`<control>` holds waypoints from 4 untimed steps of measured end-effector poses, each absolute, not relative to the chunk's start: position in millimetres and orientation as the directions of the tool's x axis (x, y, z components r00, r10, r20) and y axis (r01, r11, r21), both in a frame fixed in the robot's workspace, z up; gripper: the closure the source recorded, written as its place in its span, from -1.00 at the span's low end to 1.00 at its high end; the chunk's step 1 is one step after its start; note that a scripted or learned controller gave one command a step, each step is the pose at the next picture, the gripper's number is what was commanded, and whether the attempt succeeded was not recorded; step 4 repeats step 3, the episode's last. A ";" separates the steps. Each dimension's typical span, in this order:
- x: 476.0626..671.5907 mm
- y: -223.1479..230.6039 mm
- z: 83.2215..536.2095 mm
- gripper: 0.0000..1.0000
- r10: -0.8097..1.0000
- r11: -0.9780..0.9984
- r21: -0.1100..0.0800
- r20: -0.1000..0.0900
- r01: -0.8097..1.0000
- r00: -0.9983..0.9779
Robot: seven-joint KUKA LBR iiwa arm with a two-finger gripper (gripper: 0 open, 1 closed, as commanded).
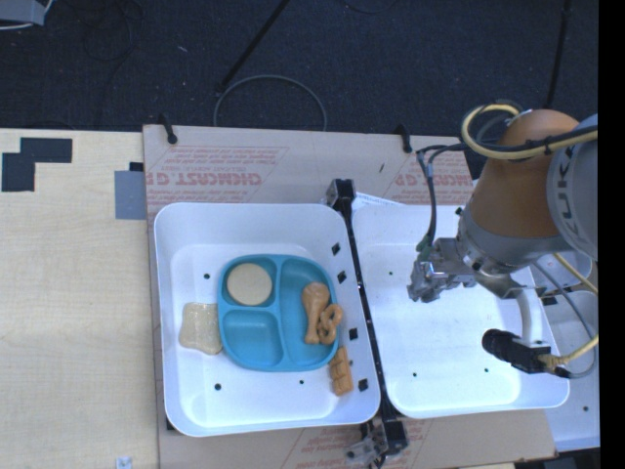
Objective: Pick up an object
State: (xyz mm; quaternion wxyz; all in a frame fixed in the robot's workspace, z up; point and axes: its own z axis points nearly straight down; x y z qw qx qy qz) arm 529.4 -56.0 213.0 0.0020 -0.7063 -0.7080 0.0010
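The gripper [427, 286] hangs over the right bin [459, 389], near that bin's left wall and toward its far edge, while everything worth grasping sits in the left bin [171, 262]. There a blue tray [256, 345] lies in the middle, with a round biscuit [248, 283] in its far-left compartment and a knobbly tan pretzel [320, 313] in its right compartment. A pale slice of bread [200, 327] rests on the bin floor just beside the tray's left edge, and a small brown stick [340, 371] lies by the tray's near-right corner, close to the bin's right wall. Nothing sits between the pincer's fingers (whether they stand apart or together I cannot tell from this angle). I judge the step to be the approach: the next move calls for crossing the divider to the left bin and descending onto one piece.
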 end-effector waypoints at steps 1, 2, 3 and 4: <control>535.2 -1.8 217.6 1.00 1.000 0.005 -0.003 0.002 1.000 -0.005; 544.2 53.9 219.1 1.00 1.000 0.004 -0.003 0.001 1.000 -0.004; 563.7 105.2 230.8 1.00 1.000 0.004 -0.001 0.000 1.000 -0.004; 563.7 105.2 230.8 1.00 1.000 0.004 -0.001 0.000 1.000 -0.004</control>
